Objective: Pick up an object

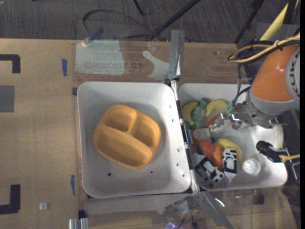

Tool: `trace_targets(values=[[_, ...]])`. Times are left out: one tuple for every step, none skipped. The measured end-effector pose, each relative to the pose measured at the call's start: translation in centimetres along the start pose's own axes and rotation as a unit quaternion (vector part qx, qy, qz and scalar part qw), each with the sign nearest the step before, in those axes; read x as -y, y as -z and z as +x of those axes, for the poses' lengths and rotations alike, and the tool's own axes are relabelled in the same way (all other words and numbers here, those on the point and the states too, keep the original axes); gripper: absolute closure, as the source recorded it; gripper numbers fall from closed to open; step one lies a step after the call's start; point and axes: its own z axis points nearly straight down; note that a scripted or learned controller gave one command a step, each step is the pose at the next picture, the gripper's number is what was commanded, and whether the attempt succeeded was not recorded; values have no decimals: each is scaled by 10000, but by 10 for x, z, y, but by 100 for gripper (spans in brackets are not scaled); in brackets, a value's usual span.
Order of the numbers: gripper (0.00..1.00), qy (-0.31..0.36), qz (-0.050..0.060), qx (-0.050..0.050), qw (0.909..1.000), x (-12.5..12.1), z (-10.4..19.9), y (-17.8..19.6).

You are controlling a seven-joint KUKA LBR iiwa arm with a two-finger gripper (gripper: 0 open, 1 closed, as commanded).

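In the camera view the gripper (232, 118) sits low over the right bin (267, 173), among a jumble of objects (214, 151) — whether its claw is wide or closed I cannot tell. Nothing looks lifted yet — the pick seems still to come, while the orange tray (126, 136) lies alone in the left bin (95, 175).

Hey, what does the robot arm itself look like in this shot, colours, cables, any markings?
The arm is a rounded orange shell with dark lettering at its right edge, above a grey wrist. Yellow and black cables loop along its top. The hand is a grey metallic assembly with a small teal-green part, over the right bin.
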Motion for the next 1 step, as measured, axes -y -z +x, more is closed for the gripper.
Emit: trace_targets(values=[[0, 342, -22, 10, 9994, -16, 39, 46]])
